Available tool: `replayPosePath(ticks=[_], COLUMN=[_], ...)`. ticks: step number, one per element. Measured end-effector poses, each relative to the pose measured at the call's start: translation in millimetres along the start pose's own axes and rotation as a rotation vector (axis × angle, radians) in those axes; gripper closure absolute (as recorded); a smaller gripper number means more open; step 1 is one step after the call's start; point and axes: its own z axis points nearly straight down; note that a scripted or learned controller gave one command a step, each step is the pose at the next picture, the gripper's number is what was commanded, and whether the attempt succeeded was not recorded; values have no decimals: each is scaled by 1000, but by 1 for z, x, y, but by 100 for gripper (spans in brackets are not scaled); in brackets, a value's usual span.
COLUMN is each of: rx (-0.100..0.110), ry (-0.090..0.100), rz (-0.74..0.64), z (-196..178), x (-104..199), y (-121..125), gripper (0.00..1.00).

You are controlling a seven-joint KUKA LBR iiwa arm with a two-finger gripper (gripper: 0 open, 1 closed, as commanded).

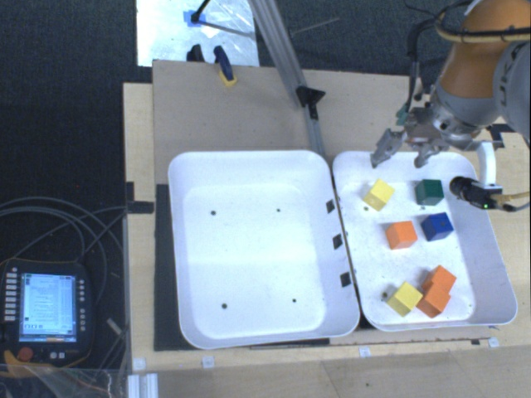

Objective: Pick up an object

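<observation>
camera view: at upper right we see the metal gripper spread open, holding nothing, above the matte yellow cube in the smooth white bin.

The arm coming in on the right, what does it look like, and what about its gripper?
The arm is grey with a rounded orange band above the wrist. Thin dark cables loop around the orange part. Below it sits a metallic grey wrist block ending in the gripper, which has two short grey fingers. A black cylindrical part with a small green light sticks out beside a white bracket near the wrist.
</observation>
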Motion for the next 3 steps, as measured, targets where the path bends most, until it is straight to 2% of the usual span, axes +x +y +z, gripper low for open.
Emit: replayPosePath(ticks=[1,3], rx=[0,4], ry=[0,-1], rz=[0,2], z=[0,85], x=[0,4], y=[0,-8], gripper=[0,0])
